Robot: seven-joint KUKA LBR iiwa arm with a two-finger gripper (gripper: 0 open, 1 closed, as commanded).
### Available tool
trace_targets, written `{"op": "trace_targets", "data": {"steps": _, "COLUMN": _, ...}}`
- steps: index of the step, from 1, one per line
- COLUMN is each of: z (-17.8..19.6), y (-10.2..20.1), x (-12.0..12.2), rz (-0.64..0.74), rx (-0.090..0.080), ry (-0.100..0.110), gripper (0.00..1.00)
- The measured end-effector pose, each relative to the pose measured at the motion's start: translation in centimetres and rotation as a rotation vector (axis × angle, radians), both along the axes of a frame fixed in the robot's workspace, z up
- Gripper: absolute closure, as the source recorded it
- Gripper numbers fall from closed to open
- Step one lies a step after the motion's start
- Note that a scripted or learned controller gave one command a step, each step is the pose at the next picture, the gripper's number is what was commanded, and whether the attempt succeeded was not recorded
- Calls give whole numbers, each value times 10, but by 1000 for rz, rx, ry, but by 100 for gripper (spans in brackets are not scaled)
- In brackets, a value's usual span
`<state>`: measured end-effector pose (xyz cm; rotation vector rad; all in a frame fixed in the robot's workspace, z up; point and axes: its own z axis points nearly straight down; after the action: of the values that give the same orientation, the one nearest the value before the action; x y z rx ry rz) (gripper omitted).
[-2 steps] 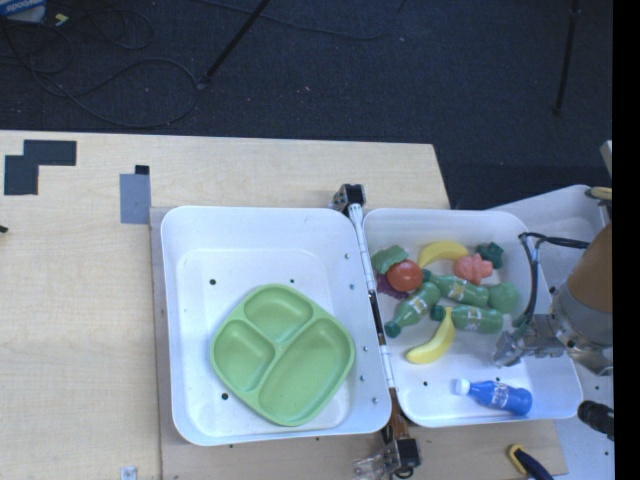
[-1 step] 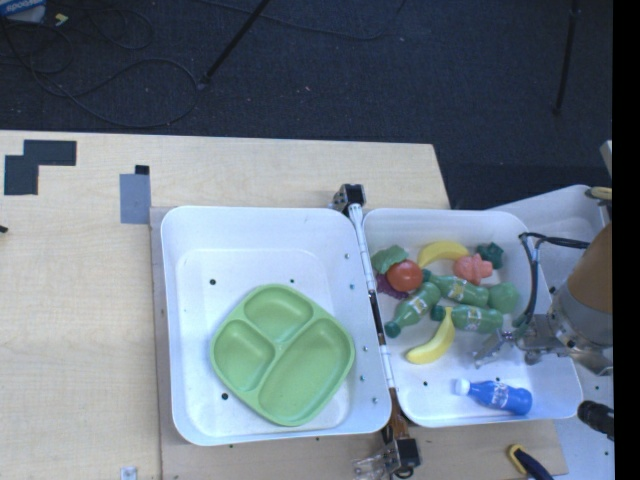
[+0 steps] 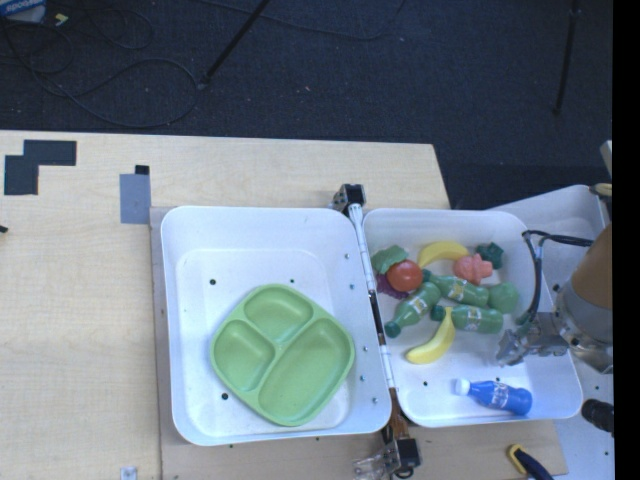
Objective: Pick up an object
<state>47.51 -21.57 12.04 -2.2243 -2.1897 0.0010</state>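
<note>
Now, from the camera view above the worktop (image 3: 80, 298), the jaws (image 3: 524, 347) sit low at the right side of the right bin (image 3: 570, 408), at the end of the grey arm (image 3: 590, 308) that reaches in from the right. They are small and blurred at this slant, so I cannot tell whether they are spread or pressed together, and nothing can be seen pinched between them.

The nearest candidates lie on two sides. Just below and a little to the left rests the blue bottle (image 3: 497, 396), lying flat with its long axis running left to right and slightly down, white cap toward the left. To the left of the jaws, and apart from them, is the toy pile: a lower green bottle (image 3: 470, 318) lying roughly level, a yellow banana (image 3: 436, 342) curving down-left, and a red tomato (image 3: 404, 276) further off.

The left bin (image 3: 190, 258) holds a green divided plate (image 3: 283, 354), well apart from the arm.

By my judgement the blue bottle is the handier pick, since it lies alone; closing across its short axis would call for a small shift down-left.
</note>
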Motion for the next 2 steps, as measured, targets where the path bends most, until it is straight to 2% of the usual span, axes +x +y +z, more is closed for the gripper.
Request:
{"op": "trace_targets", "data": {"steps": 1, "z": 0, "y": 0, "x": 0, "rz": -1, "rx": 0, "ry": 0, "gripper": 0}}
{"op": "trace_targets", "data": {"steps": 2, "z": 8, "y": -1, "x": 0, "rz": -2, "rx": 2, "ry": 3, "gripper": 100}}
